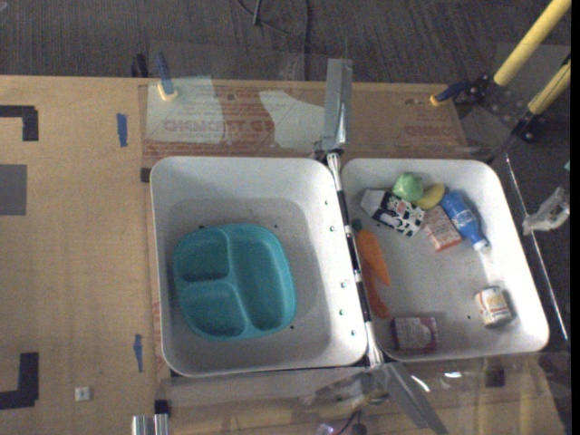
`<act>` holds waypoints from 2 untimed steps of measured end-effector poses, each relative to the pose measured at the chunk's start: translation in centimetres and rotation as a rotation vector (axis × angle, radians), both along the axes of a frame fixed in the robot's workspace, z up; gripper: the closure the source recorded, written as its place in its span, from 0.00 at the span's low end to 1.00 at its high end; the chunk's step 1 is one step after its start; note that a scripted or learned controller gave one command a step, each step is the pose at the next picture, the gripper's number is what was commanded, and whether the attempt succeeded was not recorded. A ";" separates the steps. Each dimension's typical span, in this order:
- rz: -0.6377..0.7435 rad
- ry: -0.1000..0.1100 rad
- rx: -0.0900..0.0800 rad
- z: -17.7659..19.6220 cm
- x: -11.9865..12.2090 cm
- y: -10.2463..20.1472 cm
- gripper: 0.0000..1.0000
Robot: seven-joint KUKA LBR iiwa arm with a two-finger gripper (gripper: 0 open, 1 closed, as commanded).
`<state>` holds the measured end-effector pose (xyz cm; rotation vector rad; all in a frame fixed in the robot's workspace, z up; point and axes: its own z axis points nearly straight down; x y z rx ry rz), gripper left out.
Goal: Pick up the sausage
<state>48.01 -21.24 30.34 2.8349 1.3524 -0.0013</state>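
Observation:
The sausage (pixel 373 299) is a slim reddish-brown piece lying along the left wall of the right bin (pixel 526 243), near its front. Its upper end meets the tip of an orange carrot (pixel 372 255), which lies just behind it along the same wall. A dark red packet (pixel 415 332) lies just to the sausage's right, at the bin's front.
The right bin also holds a cow-patterned carton (pixel 397 211), a green item (pixel 409 186), a yellow item (pixel 432 195), a blue bottle (pixel 463 218), a red-and-white box (pixel 441 229) and a small can (pixel 494 304). A teal divided plate (pixel 234 281) lies in the left bin (pixel 181 184).

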 end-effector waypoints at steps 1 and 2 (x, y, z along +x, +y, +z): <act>-0.198 0.003 0.003 -15.4 -0.1 1.1 0.00; -0.640 0.002 0.001 -12.9 -0.1 0.3 0.00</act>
